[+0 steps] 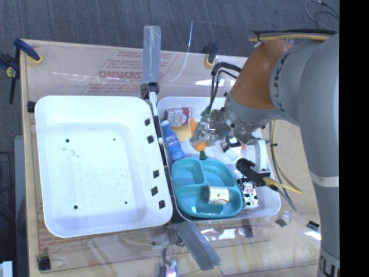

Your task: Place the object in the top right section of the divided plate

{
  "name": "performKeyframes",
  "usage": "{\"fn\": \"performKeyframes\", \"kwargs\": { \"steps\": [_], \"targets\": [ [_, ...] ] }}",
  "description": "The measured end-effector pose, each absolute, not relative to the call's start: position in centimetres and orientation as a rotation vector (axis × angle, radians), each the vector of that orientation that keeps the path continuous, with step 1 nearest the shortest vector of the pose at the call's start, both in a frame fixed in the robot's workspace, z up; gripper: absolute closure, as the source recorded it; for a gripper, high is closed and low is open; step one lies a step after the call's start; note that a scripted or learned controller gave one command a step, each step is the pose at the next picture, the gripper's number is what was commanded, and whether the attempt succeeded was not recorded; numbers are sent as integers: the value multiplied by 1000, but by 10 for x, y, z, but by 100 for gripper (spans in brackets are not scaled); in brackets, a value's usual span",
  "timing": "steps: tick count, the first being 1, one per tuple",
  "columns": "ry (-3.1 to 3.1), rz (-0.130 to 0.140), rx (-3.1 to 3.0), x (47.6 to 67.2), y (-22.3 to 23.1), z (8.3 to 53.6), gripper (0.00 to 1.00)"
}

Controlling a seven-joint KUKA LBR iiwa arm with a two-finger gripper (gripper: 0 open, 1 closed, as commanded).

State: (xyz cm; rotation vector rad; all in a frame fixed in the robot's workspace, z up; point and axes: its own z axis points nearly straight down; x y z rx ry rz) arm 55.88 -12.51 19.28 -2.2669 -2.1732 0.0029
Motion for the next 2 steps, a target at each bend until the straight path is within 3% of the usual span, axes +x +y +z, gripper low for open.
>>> {"fn": "performKeyframes", "kwargs": {
  "steps": [1, 2],
  "targets": [
    [-2317, 3, -2115, 515, -62, 246, 100],
    [-2603, 3, -1752, 477, -4, 213, 100]
  ]
}}
